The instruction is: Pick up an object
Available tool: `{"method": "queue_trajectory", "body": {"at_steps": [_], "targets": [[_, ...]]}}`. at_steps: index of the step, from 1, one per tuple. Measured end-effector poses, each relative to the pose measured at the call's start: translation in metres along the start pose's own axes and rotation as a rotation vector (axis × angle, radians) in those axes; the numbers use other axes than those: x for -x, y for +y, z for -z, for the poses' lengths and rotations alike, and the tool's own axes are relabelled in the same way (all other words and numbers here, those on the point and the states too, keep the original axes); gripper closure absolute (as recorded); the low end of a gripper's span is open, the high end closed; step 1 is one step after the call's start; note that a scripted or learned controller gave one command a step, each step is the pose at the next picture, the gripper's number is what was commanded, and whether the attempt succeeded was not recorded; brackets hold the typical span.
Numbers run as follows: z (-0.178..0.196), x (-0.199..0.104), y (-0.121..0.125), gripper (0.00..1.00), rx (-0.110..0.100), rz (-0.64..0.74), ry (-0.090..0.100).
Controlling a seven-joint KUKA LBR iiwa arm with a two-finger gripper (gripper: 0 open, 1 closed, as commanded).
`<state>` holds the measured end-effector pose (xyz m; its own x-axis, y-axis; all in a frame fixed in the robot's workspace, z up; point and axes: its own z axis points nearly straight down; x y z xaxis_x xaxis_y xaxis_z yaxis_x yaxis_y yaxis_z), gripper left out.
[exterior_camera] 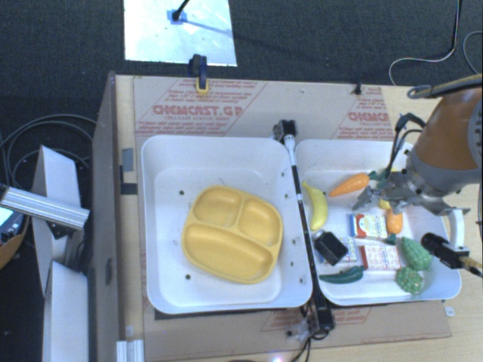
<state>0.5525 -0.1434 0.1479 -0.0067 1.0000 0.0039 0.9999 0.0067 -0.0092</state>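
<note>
My gripper (379,194) hangs low over the back of the right bin (339,148), on the arm reaching in from the right. Just to its left lies an orange carrot (349,185), and a small orange piece (394,221) sits right below it. A yellow banana (317,206) lies along the bin's left wall. Nearer the front are two small red-and-white boxes (368,225) (381,256), a black block (330,247), a dark green pepper (341,276) and two knobbly green vegetables (414,253) (410,280). Nothing shows as held.
The left bin (219,145) holds a yellow divided plate (232,233). A black divider rail (300,217) runs between the bins. Cardboard (226,104) lies under both bins, and cables and metal parts sit off the bench to the left.
</note>
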Motion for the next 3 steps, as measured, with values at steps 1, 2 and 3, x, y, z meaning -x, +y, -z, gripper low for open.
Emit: {"method": "queue_trajectory", "body": {"at_steps": [1, 2, 3], "targets": [[-0.067, -0.043, 0.059, 0.0, 0.01, 0.003, -0.002], [-0.062, -0.016, 0.081, 0.0, 0.014, -0.006, -0.005], [-0.053, -0.017, 0.078, 1.0, 0.007, -0.006, -0.004]]}}
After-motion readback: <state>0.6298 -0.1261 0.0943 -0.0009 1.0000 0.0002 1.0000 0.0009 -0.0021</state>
